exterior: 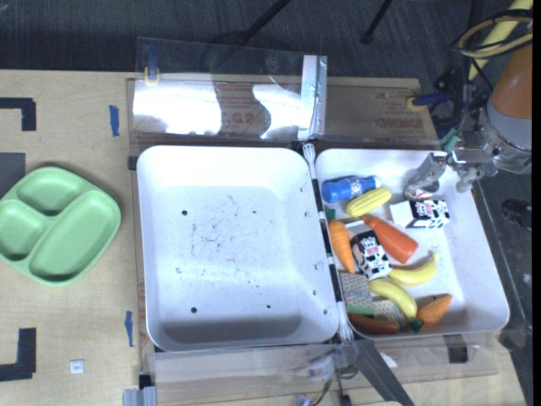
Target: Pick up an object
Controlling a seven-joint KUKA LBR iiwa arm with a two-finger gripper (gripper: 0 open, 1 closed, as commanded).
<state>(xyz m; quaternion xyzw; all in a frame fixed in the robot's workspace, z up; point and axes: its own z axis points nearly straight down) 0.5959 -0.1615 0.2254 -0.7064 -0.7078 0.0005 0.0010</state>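
1. My hand (435, 173) hangs over the right bin's (490, 299) far edge; I cannot tell its state.
2. Toy food, including a corn cob (368, 200), lies piled there.

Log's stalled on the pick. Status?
Tool above right bin, far end, nothing seen in it. Objects heaped on bin's left side; cow-print block nearest. Nothing blocking.

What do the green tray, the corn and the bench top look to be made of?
Green tray: looks like moulded plastic, smooth and matte, with rounded compartments in one even colour. Corn: probably toy plastic, slightly glossy with a uniform yellow. Bench top: seems to be light wood or plywood, with a pale, flat, unshiny surface.
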